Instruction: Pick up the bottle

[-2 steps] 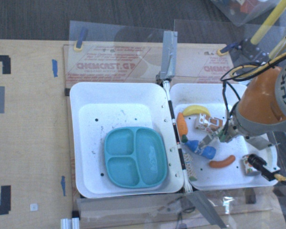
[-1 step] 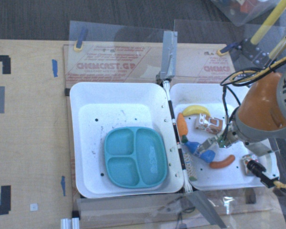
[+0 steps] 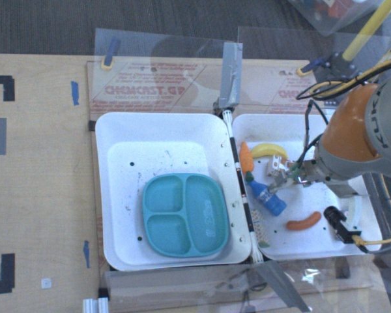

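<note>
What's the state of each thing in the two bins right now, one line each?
Bottle: blue, lying on its side in the right bin, just under the gripper.
Carrot: lying by the bin's left wall.
Banana: lying near the gripper, apart from the bottle.
Sausage: lying flat on the bin floor.
Teal divided plate: flat in the left bin, right way up.

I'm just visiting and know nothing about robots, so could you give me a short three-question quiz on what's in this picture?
1. True or false: the blue bottle lies in the same bin as the teal tray.
2. Which sits nearest the bottle's cap end? A) banana B) carrot C) sausage
3. Fill in: the end effector hovers over the ____ bin.

Key: 1 false; 2 B; 3 right.
</note>
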Action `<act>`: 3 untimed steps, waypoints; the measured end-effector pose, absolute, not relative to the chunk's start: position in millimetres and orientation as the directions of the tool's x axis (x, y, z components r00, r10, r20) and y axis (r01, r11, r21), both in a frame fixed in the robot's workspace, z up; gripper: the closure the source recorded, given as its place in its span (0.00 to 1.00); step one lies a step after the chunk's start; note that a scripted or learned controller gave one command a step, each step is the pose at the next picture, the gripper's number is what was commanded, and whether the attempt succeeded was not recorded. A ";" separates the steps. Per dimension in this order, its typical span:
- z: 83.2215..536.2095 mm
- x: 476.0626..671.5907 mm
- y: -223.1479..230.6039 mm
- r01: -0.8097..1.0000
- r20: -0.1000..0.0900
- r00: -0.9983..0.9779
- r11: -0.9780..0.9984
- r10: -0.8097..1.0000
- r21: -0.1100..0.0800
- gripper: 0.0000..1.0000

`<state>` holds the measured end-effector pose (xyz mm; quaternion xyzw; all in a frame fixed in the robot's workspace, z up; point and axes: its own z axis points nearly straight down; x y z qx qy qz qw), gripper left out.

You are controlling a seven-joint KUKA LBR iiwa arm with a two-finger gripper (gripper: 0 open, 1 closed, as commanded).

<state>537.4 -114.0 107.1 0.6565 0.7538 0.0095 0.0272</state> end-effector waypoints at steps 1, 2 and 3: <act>88.0 502.7 -104.1 0.997 -0.007 -0.070 0.070 0.998 0.011 0.00; 184.2 479.8 -56.5 0.981 -0.001 -0.193 0.193 0.981 0.000 0.00; 184.2 528.4 -50.8 1.000 -0.002 -0.023 0.023 1.000 0.000 0.00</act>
